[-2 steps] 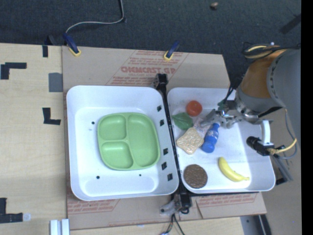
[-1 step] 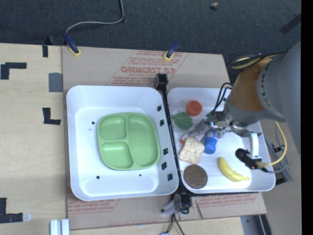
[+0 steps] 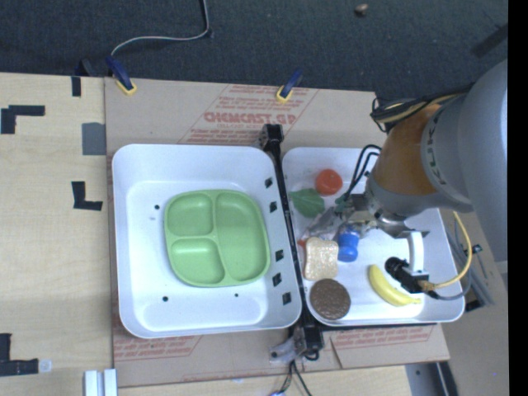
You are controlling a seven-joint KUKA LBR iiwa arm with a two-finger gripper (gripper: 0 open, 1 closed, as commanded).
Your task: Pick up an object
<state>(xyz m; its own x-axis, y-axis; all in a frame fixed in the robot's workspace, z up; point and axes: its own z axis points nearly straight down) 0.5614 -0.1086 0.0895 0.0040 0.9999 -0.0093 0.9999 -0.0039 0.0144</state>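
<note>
The right bin (image 3: pixel 437 308) holds several small objects: an orange-red round piece (image 3: pixel 329 181), a green piece (image 3: pixel 307 201), a blue piece (image 3: pixel 348 245), a tan block (image 3: pixel 321 260), a brown disc (image 3: pixel 330 299) and a yellow banana (image 3: pixel 389 287). My gripper (image 3: pixel 340 218) hangs low over the middle of this bin, between the green piece and the blue piece, just above the tan block. The grey arm with its orange band (image 3: pixel 404 159) reaches in from the right and hides part of the bin floor.
The left bin (image 3: pixel 136 221) holds a green divided plate (image 3: pixel 217 238). A black divider (image 3: pixel 280 213) runs between the bins. A cable (image 3: pixel 458 262) loops near the right bin's right wall. Cardboard lies under both bins.
</note>
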